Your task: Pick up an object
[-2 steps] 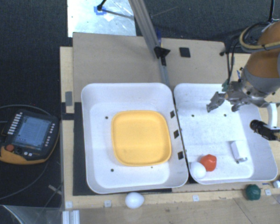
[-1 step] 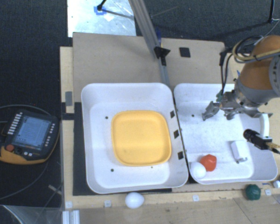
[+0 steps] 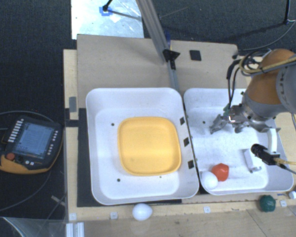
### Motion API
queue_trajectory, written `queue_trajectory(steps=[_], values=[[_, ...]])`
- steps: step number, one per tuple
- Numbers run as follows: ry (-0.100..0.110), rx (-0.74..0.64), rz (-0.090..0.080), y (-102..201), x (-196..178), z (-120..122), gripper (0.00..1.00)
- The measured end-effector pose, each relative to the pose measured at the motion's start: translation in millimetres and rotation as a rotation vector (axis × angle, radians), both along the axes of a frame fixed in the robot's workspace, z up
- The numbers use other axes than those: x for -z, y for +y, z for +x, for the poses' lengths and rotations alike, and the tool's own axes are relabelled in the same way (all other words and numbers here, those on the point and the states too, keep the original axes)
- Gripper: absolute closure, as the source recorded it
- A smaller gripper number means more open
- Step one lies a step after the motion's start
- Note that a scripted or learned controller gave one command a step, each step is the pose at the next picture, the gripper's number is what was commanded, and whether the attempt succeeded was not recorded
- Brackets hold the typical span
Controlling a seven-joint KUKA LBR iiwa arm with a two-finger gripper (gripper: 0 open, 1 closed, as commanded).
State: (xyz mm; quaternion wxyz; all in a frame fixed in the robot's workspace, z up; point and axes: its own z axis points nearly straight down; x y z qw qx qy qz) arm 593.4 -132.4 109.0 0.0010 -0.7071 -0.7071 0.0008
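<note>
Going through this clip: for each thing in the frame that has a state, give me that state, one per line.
End effector: low over the right bin, nothing visibly between its fingers.
Yellow plate: lying flat in the left bin, right way up.
Red object: resting at the right bin's near edge, ungrasped.
White ball: in the right bin, touching the red object.
White egg-shaped object: on the bench, outside both bins.
Green ball: on the bench, outside the bins.
</note>
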Motion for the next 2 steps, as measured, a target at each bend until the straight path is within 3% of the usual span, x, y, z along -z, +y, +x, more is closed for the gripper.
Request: queue_trajectory(steps=[1, 2], values=[[-0.002, 0.0, 0.0, 0.1, 19.2, 0.0, 0.0], [-0.005, 0.0, 0.0, 0.0, 7.7, 0.7, 1.0]])
